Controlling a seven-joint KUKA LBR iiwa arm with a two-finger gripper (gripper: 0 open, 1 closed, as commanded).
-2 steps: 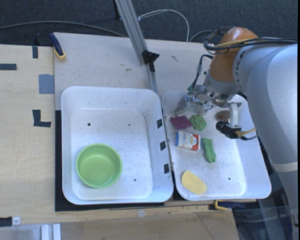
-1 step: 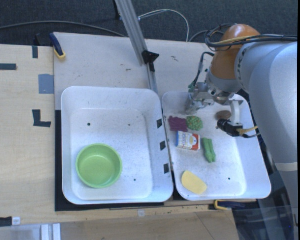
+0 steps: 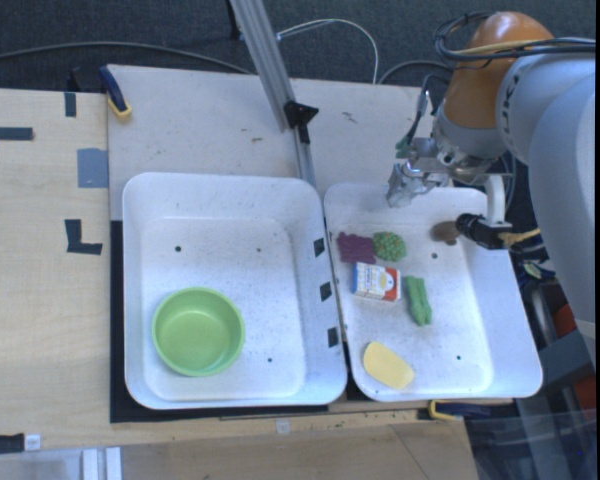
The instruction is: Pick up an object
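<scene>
Hovering end effector (image 3: 404,190), green toy (image 3: 388,245) just below

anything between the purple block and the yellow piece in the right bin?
Yes. In the camera view, a small white-and-red carton lies between the purple block and the yellow piece. Below the carton, bare bin floor runs down to the yellow piece.

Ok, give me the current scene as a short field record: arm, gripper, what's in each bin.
arm: grey arm with orange band, reaching in over the right bin's far edge
gripper: two-finger gripper, above the right bin's far left corner, nothing seen between its fingers
left white bin: round green plastic bowl
right white bin: purple block, green bumpy lump, small white and red carton, green elongated piece, yellow wedge, small brown object
</scene>
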